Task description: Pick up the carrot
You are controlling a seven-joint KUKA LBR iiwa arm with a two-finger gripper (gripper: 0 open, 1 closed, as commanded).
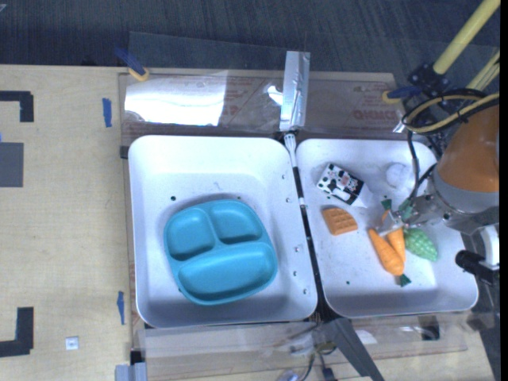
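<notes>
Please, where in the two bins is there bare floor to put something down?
Left bin: free strip behind the blue tray and along its left wall. Right bin: free front-left corner, below the orange wedge. Crowded around the carrot, green toy and gripper.

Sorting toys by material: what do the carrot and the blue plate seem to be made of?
Carrot: probably matte moulded plastic or rubber, since its orange is even and dull, though the look leaves it open. Blue plate: likely hard plastic, smooth with a soft sheen and moulded compartments.

Arm [476,165] cut off at right edge
</notes>
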